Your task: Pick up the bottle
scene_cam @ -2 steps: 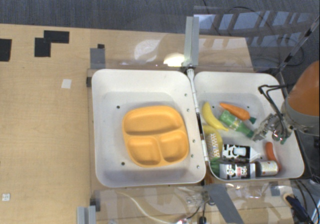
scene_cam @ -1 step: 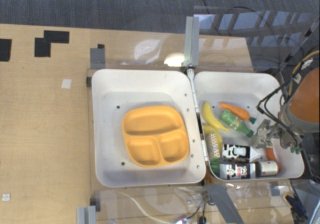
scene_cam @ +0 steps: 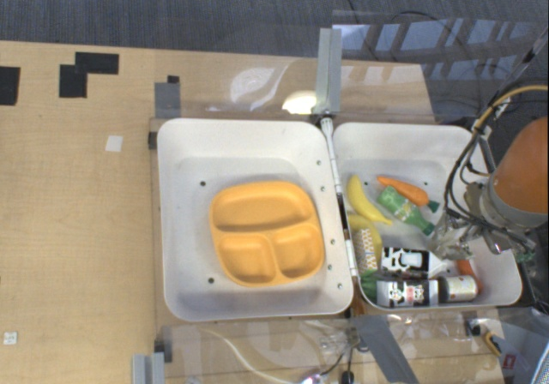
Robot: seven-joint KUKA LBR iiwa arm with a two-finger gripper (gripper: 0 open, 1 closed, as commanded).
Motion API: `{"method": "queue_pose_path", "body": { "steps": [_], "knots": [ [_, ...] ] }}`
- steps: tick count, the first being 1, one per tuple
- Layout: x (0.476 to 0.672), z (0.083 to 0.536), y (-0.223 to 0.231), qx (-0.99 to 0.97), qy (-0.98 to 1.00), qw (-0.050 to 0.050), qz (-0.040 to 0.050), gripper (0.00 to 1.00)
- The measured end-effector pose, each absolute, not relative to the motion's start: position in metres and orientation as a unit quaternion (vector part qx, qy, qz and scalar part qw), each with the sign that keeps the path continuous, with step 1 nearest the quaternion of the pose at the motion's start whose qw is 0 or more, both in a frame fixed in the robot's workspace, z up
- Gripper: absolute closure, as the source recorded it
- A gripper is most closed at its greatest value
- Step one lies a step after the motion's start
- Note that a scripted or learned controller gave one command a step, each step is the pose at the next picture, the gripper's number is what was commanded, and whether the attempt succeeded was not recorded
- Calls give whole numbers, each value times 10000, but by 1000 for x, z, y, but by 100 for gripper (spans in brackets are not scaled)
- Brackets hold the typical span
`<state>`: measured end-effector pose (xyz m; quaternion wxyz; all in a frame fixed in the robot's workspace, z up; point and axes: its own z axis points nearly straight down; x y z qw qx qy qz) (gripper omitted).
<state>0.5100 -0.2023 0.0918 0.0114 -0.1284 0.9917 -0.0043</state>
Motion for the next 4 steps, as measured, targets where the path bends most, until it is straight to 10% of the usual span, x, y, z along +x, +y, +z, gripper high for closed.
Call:
{"method": "queue_pose_path", "body": {
  "steps": [4],
  "knots": [
    [498,91,-205,-7705,6374,57,-80,100]
  ]
}}
